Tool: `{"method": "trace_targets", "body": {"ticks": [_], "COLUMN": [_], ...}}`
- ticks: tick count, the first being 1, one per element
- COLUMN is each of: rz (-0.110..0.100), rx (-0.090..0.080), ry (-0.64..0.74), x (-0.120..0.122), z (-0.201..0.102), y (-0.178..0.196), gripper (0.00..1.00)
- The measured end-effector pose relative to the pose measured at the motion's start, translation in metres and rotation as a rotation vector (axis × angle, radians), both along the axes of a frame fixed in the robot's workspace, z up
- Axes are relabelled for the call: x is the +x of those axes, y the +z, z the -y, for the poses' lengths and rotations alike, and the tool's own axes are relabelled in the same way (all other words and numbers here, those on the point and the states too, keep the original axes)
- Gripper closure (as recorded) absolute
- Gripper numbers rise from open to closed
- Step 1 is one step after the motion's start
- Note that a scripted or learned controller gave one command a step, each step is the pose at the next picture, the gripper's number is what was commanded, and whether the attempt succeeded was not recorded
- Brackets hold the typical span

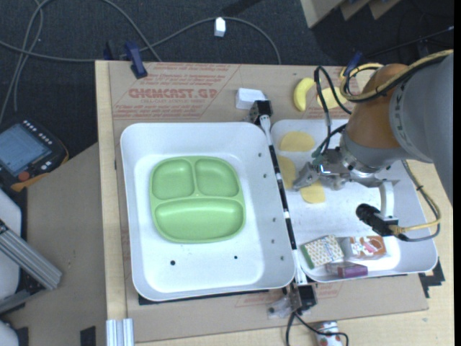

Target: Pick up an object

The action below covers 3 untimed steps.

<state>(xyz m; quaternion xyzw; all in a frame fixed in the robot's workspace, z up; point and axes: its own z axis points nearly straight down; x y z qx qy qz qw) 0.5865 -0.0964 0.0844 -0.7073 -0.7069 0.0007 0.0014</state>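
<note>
**Reaching into the right bin**

My arm (pixel 403 114) bends down over the right bin (pixel 425 258); my gripper (pixel 322 173) hangs above three pale yellow pieces (pixel 312 194), grip unreadable. Two packets (pixel 323 251) lie nearer. One green divided plate (pixel 197 197) occupies the left bin (pixel 137 157).

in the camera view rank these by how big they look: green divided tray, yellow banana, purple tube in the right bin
1. Green divided plastic tray, clearly largest.
2. Yellow banana and purple tube look similar; too close to rank.

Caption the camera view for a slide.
End effector low in the right bin among yellow pieces; green divided plate in the left bin.
</note>
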Motion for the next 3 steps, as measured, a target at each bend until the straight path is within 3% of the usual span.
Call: {"method": "trace_targets", "body": {"ticks": [1, 2, 3], "rz": [0.004, 0.006, 0.001], "rx": [-0.002, -0.002, -0.001], "ry": [0.002, 0.003, 0.0], "x": [0.061, 0.08, 0.02], "z": [-0.005, -0.002, 0.001], "y": [0.001, 0.001, 0.0], "gripper": [0.0, 0.0, 0.0]}}
